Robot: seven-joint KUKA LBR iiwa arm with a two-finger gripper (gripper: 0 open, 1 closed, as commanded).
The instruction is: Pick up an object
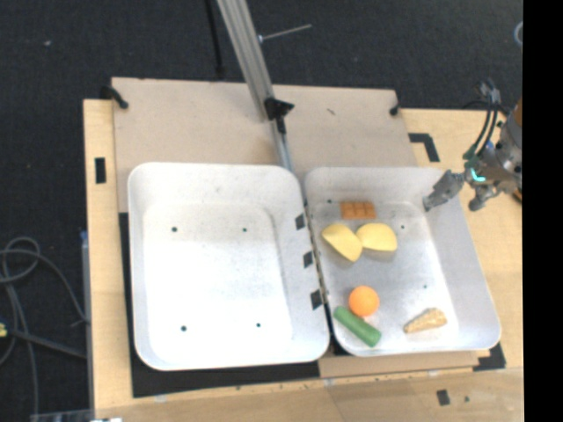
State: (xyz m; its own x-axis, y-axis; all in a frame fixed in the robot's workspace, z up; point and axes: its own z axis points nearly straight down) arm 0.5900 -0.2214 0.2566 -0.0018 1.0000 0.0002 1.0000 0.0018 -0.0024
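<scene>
My gripper (461, 193) hangs over the right bin's (457, 262) upper right rim, open, with nothing between its fingers (440, 190). Inside that bin lie a small brown waffle-like piece (358, 209), two yellow chunks side by side (342, 242) (378, 236), an orange ball (363, 301), a green cylinder (357, 326) just below the ball, and a tan wedge (426, 321) at the front right. The gripper is up and to the right of them all and touches none.
The left bin (220, 262) sits beside the right one, with a narrow divider strip between them. A grey metal pole (251, 47) slants in from the top toward the bins' back edge. Cables (26, 280) lie on the floor at far left.
</scene>
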